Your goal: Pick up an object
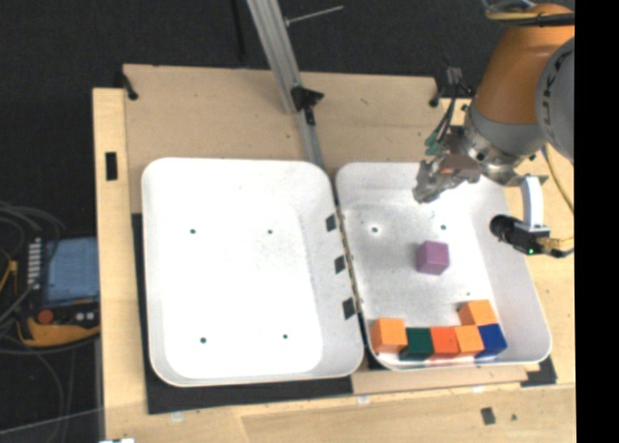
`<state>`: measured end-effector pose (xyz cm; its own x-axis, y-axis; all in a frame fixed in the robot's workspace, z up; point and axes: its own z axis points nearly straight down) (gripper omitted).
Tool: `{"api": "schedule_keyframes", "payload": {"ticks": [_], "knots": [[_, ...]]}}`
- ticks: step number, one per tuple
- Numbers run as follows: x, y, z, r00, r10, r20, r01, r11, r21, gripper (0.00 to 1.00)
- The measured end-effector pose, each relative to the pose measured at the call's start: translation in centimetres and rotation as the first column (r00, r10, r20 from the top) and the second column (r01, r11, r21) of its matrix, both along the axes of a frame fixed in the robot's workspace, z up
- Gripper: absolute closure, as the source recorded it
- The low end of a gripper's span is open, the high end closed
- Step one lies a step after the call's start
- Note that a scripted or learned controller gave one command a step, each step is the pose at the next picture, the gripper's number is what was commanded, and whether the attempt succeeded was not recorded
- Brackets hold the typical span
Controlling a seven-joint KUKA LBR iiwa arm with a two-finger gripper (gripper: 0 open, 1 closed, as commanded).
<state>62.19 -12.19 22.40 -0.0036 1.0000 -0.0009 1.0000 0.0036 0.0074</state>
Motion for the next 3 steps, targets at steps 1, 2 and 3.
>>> {"api": "schedule_keyframes", "payload": {"ticks": [1, 2, 3], "knots": [[0.8, 5.0, 0.3, 1.0, 0.003, -0.005, -0.003, 1.0, 0.002, 1.0], [0.1, 10.6, 1.6, 1.0, 0.005, -0.006, -0.005, 1.0, 0.003, 1.0], [-0.2, 15.5, 0.5, 1.0, 0.003, -0.01, -0.003, 1.0, 0.002, 1.0]]}}
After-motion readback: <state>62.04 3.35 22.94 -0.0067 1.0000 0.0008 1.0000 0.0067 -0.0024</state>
